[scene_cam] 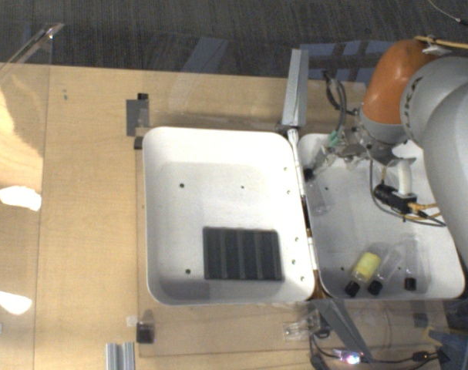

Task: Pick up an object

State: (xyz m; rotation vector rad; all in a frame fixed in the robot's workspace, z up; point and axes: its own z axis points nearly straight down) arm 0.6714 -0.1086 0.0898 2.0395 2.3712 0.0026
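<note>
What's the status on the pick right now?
Arm over right bin, far end. Yellow object at near end, untouched. Black ridged block in left bin. Nothing blocking.

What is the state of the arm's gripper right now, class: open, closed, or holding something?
Gripper: cannot be told. It sits low over the far end of the right bin, under the wrist; nothing is seen held.

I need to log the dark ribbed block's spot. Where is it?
The dark ribbed block lies flat in the left bin, toward its near edge, right of centre.
</note>
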